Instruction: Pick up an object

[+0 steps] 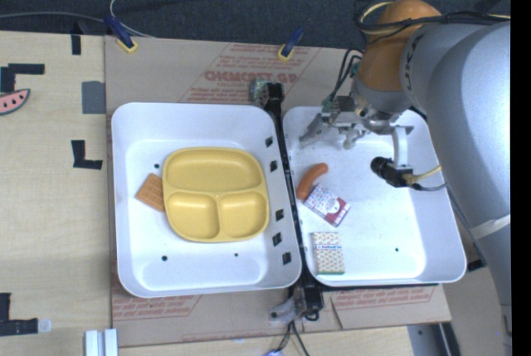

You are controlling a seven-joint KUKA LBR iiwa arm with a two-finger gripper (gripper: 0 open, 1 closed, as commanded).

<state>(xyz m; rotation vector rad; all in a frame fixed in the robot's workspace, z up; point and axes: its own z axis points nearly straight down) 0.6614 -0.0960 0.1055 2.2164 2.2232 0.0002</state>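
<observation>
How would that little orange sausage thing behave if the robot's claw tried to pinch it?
The sausage looks rounded and smooth, so it could probably roll or slip sideways out of a pinch. It seems small and likely light, perhaps a toy. It lies close to the bin's left wall, which may crowd the gripper.

My gripper (332, 129) hangs over the back of the right bin (415, 251), above a sausage (312, 179) and two small packets (327, 205). A yellow tray (216, 192) fills the left bin (133, 147).
</observation>
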